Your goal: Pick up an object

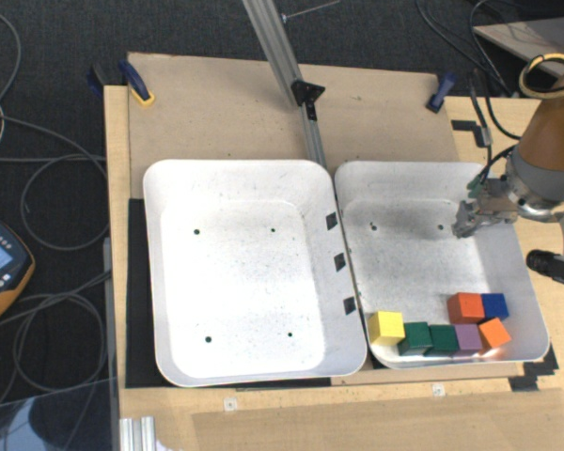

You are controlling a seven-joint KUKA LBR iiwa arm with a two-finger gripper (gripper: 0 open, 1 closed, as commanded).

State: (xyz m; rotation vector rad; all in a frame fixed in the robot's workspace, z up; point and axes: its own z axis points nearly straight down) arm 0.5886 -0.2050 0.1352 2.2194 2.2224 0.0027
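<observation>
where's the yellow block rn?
In the camera view, the yellow block sits in the right bin, near-left corner, leftmost of the cluster, beside the green blocks.

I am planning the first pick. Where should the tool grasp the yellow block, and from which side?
Take the yellow block from above, probably across its far and near faces. Its left and far sides look free, while the green block sits against its right side and the bin wall lies close in front.

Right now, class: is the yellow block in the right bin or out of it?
In. The yellow block lies on the right bin floor at its near left corner, beside a green block.
</observation>
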